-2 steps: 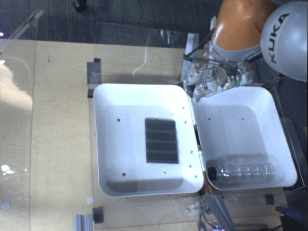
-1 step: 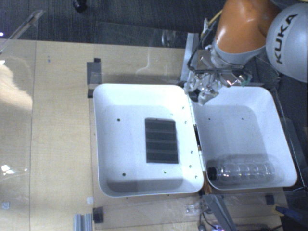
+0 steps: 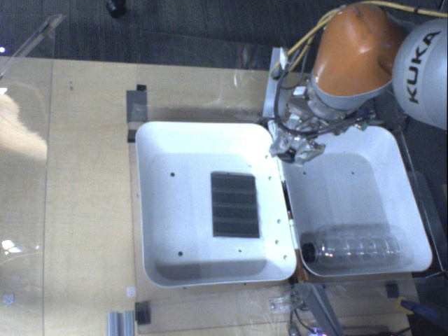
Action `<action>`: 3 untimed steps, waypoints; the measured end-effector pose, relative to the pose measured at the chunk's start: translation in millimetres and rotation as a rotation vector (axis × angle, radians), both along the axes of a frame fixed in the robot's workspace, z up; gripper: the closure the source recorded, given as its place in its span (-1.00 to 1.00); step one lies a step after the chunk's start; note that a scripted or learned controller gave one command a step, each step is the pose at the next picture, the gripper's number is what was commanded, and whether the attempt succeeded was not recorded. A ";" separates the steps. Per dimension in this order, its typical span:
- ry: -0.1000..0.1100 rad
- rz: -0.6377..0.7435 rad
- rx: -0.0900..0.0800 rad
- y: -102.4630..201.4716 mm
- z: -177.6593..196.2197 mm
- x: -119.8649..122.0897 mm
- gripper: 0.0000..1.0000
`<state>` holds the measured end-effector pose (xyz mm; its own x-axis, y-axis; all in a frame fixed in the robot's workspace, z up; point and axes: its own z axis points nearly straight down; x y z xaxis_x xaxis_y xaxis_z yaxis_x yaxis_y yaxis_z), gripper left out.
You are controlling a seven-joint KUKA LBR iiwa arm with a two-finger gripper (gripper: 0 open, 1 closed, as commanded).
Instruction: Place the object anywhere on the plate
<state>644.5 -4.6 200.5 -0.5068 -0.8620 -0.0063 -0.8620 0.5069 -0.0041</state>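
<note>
Clear plastic bottle (image 3: 353, 249): lying lengthwise left-right, lower part of right bin (image 3: 413, 187). Gripper (image 3: 297, 148): upper centre, over that bin's top-left corner; finger state indeterminable. Dark ridged plate (image 3: 235, 204): left bin (image 3: 161, 187) centre.

— What is lying in the left bin (image 3: 157, 187)?

— A dark ribbed rectangular plate (image 3: 235, 204) is lying flat, sitting just right of that bin's centre, its long side running from 12 to 6 o'clock.

— And the object?

— A clear plastic bottle (image 3: 353, 249) with a dark cap is lying on its side in the right bin (image 3: 402, 180), resting along the 6 o'clock wall, cap pointing toward 9 o'clock.
</note>
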 end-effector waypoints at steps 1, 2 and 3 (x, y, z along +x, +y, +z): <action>0.002 0.315 0.000 34.9 -15.3 -48.9 1.00; -0.002 0.584 -0.003 -16.2 28.5 -12.8 1.00; 0.001 0.895 -0.002 10.1 23.9 -30.6 1.00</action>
